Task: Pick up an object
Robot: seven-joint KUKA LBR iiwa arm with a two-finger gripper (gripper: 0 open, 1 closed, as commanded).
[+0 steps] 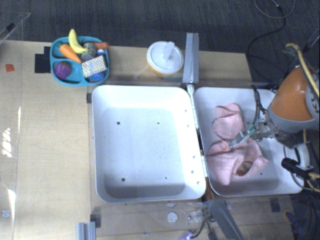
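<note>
Two white bins sit side by side on a wooden bench (pixel 45 149). Pink cloth (pixel 232 146) lies crumpled in the right bin (pixel 285 184). The gripper (pixel 245 134) hangs low over the cloth's middle; whether its fingers are apart or together I cannot tell.

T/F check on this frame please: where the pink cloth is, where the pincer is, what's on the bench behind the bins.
1. The pink cloth lies in the right bin. True.
2. The pincer hangs over the left bin. False: it is down over the right bin, at the cloth.
3. A blue tray of toy food stands on the bench behind the left bin. True.
4. The white lidded cup sits inside the right bin. False: it stands on the bench behind the bins.
5. The cloth has been lifted clear of the bin. False: it rests on the bin floor.
</note>
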